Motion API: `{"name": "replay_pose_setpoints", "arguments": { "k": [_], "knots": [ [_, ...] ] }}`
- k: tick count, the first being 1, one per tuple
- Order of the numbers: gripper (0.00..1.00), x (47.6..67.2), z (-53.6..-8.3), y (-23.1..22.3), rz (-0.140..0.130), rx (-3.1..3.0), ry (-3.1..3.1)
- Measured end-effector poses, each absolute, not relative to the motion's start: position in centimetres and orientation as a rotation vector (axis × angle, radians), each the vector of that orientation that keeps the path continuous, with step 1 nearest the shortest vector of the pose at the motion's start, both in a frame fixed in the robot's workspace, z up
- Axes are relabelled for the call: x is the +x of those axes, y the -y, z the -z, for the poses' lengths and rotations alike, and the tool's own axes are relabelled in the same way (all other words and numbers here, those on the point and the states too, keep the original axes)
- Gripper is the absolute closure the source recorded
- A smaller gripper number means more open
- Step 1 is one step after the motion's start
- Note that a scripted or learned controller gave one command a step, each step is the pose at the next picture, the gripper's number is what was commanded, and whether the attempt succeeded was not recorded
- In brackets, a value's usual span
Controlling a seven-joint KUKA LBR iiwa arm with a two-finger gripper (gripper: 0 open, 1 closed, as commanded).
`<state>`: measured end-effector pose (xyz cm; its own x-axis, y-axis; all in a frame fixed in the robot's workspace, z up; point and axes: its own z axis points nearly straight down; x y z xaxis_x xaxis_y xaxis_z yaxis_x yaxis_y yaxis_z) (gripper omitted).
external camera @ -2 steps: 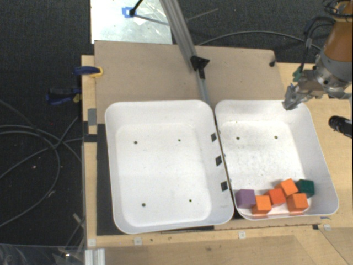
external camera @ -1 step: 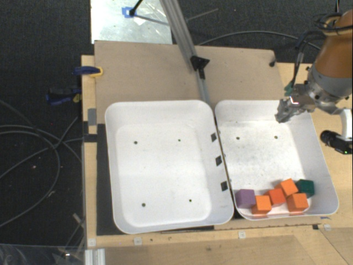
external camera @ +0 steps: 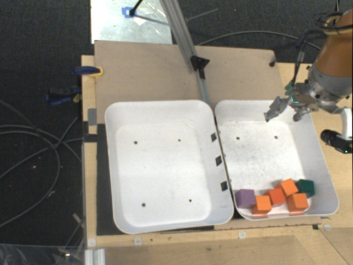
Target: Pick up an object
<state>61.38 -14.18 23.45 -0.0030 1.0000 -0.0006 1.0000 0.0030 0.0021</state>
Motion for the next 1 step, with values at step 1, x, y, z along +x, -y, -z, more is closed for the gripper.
{"name": "replay_pose_setpoints", "arguments": {
  "k": [1],
  "knots": [
    [0.0,61.39,-23.45,14.17,-0.002,2.217,-2.223]
  ]
}}
